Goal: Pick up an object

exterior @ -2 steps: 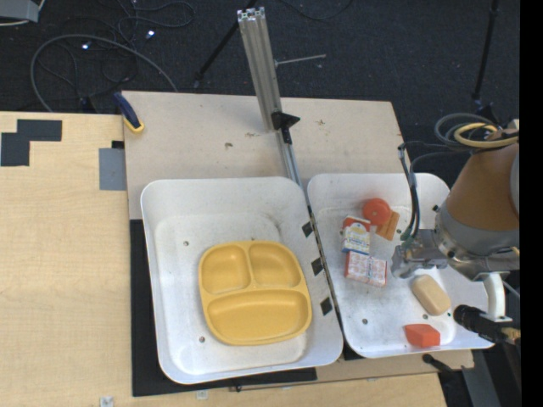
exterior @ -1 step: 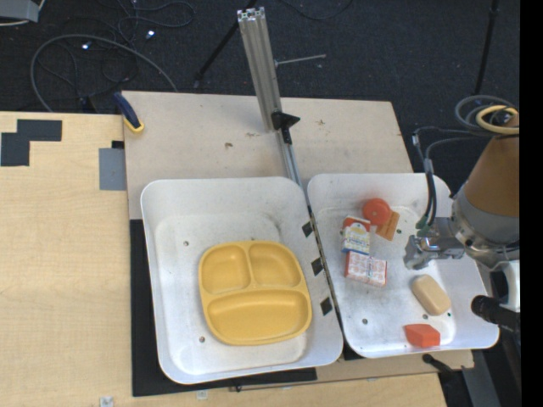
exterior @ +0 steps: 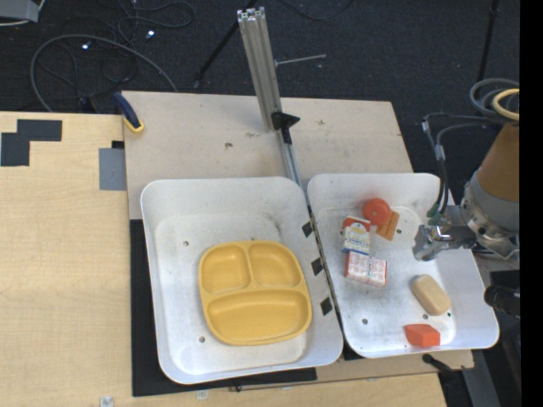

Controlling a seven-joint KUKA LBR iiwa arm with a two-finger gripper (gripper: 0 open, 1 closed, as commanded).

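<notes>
Dark carpet strewn with cables surrounds your bench, which carries two shallow white bins side by side. Take the right bin [exterior: 399,185] as your landmark. To its left, touching along the shared edge, sits the left bin [exterior: 170,227], holding a yellow divided tray [exterior: 253,292] that lies flat and alone, well apart from anything graspable.

Everything you might pick lies inside the right bin. Near its middle stand two small printed cartons [exterior: 361,253], one just behind the other and touching. Just behind them are a red ball [exterior: 376,209] and an orange block [exterior: 389,225], pressed together. Toward the bin's front right lies a tan oblong piece [exterior: 431,295], on its own, and at the front edge a small red piece [exterior: 422,336], also on its own.

Your gripper [exterior: 427,242] hangs over the bin's right side, between the orange block and the tan piece, with the arm [exterior: 501,176] reaching in from beyond the bin's right rim. From above, its metal tip is too small and blurred for you to judge its opening, and nothing is visibly held.

The loose scatter looks deliberate, giving separate targets. You would likely find the tan piece easiest, being nearest and unobstructed; the clustered items risk a glancing contact.
</notes>
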